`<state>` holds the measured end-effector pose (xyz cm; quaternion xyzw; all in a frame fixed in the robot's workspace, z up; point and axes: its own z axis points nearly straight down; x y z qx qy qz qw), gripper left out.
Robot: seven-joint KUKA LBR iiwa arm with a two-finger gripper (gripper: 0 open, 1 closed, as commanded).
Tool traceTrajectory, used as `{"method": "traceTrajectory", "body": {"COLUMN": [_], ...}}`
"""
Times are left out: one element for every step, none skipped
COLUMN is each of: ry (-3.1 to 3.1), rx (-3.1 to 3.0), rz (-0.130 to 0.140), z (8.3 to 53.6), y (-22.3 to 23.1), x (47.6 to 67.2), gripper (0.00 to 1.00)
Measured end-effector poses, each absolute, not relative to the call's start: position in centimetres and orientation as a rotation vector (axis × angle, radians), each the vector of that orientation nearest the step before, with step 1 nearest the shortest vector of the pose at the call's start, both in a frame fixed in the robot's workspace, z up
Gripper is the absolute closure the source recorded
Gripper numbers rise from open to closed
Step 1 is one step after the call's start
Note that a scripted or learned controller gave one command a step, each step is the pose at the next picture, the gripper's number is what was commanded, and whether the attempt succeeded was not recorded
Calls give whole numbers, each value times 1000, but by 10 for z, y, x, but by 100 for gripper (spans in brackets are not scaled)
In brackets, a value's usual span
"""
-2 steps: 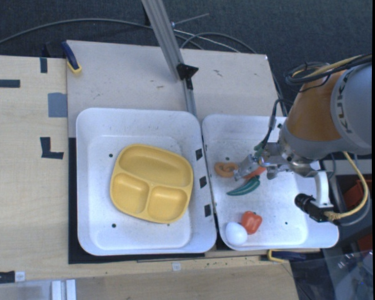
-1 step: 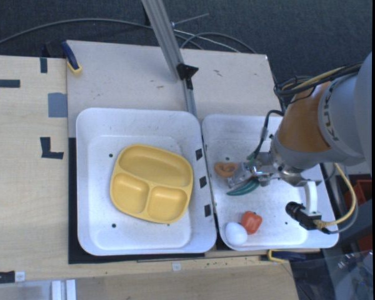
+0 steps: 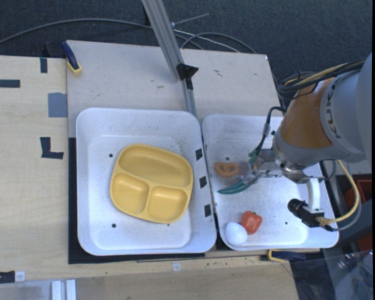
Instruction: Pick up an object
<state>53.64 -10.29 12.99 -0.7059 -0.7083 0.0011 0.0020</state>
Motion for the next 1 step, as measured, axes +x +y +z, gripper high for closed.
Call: {"method": "traceTrajectory", "body": {"ry": [-2226], "rx": [-2220], "rz": [-3], "z": [179], "y": [-94], "x": [543], "gripper": [100]}}
